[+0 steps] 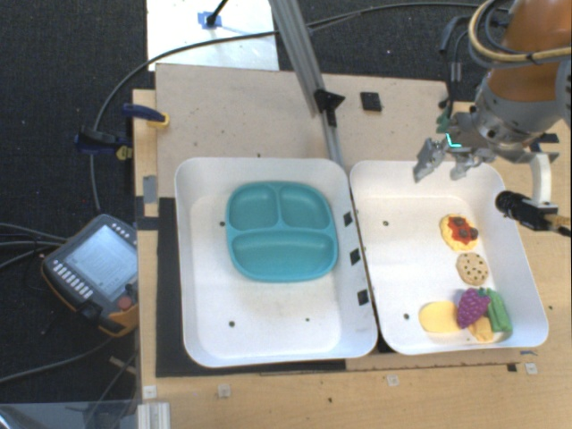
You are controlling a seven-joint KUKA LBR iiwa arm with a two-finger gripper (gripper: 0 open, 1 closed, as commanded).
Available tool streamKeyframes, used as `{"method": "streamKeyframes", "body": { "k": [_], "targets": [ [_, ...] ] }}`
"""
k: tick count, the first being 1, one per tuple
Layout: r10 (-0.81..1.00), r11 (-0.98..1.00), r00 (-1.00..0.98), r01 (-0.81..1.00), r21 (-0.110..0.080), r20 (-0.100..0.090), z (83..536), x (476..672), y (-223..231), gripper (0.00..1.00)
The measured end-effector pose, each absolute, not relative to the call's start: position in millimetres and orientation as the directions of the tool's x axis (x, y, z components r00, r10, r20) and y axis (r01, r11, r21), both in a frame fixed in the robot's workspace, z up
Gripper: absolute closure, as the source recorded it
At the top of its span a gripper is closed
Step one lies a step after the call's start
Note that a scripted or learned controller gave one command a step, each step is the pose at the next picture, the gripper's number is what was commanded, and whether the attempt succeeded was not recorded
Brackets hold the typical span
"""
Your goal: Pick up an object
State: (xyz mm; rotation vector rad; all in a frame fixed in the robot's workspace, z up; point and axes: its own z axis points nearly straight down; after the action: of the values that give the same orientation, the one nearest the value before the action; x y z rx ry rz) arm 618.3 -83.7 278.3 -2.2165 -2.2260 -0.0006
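Even, diffuse overhead illumination; the scene is bright throughout. The two white bins, left (pixel 268 329) and right (pixel 402 275), approach overexposure, with little surface detail on their floors. Shadows are soft and short: a faint one lies beneath the teal plate (pixel 281 231), another under the pincer (pixel 445 163) on the right bin's upper rim. The dark floor at left (pixel 54 61) shows visible grain. Resolution is low; small food items (pixel 474 307) appear soft-edged. The paper sheet at top (pixel 214 16) is washed out by glare.

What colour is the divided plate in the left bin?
Teal, plain; the plate shows clearly in the camera view.
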Motion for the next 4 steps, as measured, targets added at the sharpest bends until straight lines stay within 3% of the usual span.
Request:
{"method": "streamKeyframes", "body": {
  "k": [1, 4],
  "targets": [
    [1.000, 0.004, -0.004, 1.000, 0.002, 0.000, 279, 618.6, -84, 0.00],
    [1.000, 0.001, -0.001, 1.000, -0.002, -0.001, 135, 635.2, -85, 0.00]
  ]
}}
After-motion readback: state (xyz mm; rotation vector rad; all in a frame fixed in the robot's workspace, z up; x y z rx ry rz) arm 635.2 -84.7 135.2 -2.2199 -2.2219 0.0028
